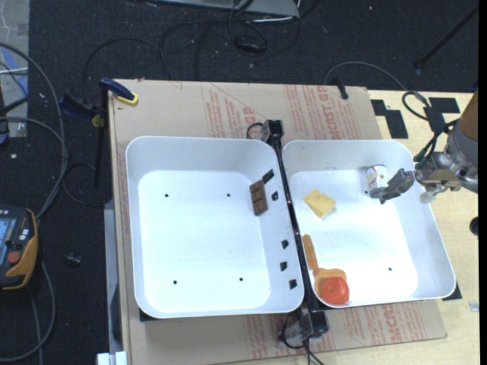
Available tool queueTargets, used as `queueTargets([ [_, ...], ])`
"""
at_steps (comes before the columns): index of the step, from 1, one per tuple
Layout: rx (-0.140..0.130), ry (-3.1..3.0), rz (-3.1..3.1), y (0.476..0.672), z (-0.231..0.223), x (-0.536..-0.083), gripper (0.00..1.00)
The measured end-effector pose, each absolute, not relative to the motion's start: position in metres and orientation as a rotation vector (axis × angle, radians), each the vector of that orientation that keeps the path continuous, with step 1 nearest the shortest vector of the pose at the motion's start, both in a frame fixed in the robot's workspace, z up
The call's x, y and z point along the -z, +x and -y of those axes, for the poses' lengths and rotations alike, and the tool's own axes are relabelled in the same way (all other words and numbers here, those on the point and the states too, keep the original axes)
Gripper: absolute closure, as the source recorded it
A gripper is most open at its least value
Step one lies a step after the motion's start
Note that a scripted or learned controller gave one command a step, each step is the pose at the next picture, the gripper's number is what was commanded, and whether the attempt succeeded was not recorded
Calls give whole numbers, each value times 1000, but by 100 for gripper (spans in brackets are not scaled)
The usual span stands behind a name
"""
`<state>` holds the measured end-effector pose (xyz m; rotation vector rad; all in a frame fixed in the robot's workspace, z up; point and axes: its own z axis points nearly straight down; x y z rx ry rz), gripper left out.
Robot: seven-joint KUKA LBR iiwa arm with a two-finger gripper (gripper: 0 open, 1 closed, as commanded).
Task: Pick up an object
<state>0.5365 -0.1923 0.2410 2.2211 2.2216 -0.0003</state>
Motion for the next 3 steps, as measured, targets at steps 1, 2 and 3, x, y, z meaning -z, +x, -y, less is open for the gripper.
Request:
queueTargets([
  [1, -4, 2217, -2220, 537, 178, -292, 0],
  [2, 0, 2222, -2219, 562, 216, -311, 0],
  [3, -1, 2219, -2221, 595, 222, -341, 0],
])
